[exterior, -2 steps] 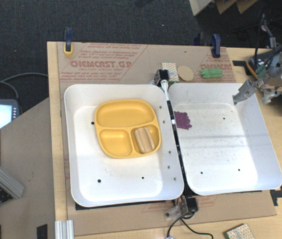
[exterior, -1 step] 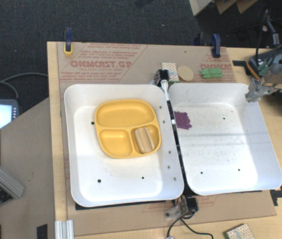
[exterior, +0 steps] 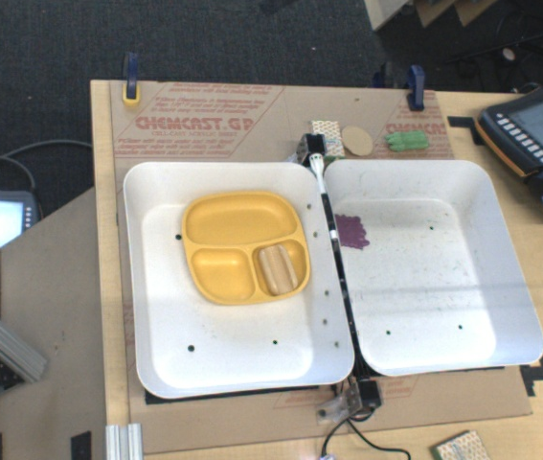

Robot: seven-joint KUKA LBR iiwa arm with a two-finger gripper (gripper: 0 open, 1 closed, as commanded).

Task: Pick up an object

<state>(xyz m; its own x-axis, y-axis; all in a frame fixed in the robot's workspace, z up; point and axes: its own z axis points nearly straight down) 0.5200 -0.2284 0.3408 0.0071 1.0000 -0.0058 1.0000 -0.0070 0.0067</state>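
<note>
A yellow divided plate [exterior: 237, 230] lies in the left white bin [exterior: 156, 333], toward its back. A tan, bread-like piece [exterior: 276, 267] rests in the plate's front right compartment. A small flat purple object [exterior: 351, 230] lies in the right white bin [exterior: 463, 353], close to its left wall.
On the bench behind the bins sit a tan round disc [exterior: 357, 141], a small green item [exterior: 408, 141] and a patterned tag [exterior: 325, 129]. Blue clamps [exterior: 131, 73] hold the board's back edge. A black handheld pendant [exterior: 530, 134] lies at far right.
</note>
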